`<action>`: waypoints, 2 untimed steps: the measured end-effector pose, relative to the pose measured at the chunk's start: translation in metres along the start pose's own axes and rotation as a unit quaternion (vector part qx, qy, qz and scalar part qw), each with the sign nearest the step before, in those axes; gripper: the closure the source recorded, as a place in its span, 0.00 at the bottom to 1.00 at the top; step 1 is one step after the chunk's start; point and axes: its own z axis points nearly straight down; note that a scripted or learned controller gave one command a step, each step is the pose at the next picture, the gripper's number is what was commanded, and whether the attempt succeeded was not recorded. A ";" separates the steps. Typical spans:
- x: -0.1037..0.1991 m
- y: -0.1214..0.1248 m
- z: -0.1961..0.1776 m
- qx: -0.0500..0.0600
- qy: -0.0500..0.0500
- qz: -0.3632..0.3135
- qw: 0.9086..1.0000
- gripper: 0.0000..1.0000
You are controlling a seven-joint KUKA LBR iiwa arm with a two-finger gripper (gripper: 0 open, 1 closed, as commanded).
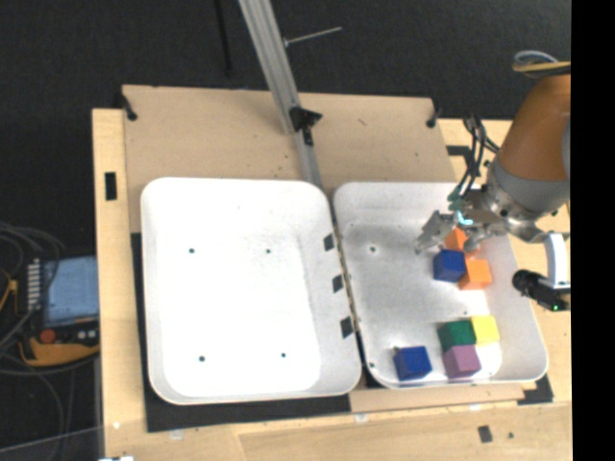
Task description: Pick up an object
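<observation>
Nearest the camera, the light wooden bench [288, 430] carries two shallow white bins side by side, each with rounded corners. Along the near edge of the right bin [384, 286] lies a row of small cubes: a blue cube [412, 363] near the bin's near-left corner, then a purple cube [462, 360], with a green cube [456, 334] just behind it and a yellow cube [484, 329] touching the green one on its right. The left bin [235, 286] shows four small dark dots on its floor. Further back in the right bin, a second blue cube [449, 266] sits just beside an orange cube [476, 274], the two appearing to touch. Directly above this pair hangs the gripper [452, 233] of the grey arm [533, 161], which enters from the right with its orange band above the wrist. The gripper's metal fingers [430, 233] appear spread apart, one reaching left of the blue cube, and no cube can be seen clamped between them; a small orange patch shows under the gripper, though whether it is a further cube cannot be told. At the far side, a slanted metal rail [274, 56] rises from between the bins across a brown backing board [221, 133]. At far left, off the bench, cables and a blue-faced control box [67, 291] rest on the floor.
</observation>
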 end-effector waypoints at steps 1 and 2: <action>0.000 0.001 -0.003 -0.003 0.000 0.000 1.000 0.00; -0.010 0.006 0.047 0.000 -0.002 0.003 1.000 0.00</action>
